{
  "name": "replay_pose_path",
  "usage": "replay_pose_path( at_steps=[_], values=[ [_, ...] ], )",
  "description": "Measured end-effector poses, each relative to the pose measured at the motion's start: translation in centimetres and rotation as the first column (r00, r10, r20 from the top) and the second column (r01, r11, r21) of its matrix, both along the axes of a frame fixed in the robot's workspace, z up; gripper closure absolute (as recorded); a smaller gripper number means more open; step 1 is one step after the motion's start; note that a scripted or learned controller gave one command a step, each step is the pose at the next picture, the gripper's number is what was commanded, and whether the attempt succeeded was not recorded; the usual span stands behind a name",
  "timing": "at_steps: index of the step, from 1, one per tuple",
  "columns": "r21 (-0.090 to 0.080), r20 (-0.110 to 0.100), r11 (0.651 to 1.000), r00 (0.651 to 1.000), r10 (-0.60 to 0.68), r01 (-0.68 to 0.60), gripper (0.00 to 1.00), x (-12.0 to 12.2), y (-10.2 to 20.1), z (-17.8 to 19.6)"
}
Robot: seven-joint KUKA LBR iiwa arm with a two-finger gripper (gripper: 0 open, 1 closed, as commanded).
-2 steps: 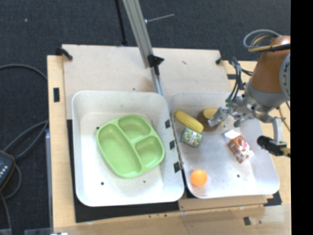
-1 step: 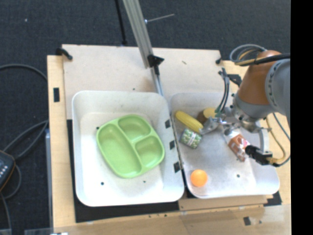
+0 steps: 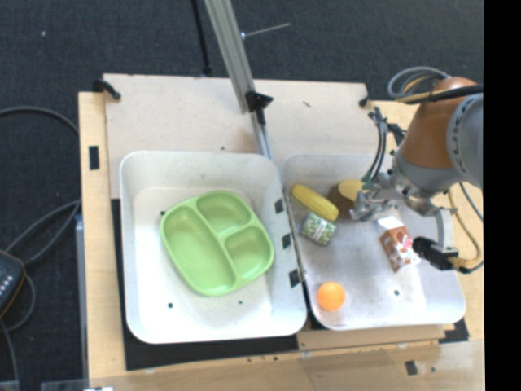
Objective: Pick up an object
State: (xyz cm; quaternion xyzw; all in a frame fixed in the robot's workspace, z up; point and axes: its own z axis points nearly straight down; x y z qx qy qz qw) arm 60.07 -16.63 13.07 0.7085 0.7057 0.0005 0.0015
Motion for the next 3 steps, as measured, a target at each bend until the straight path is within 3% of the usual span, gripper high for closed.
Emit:
replay_pose_path(
  at_steps=[3],
  values=[
    [0.0,0.003,1.0,1.0,0.008,-0.008,1.0,-0.1,0.4,13.1]
  ],
)
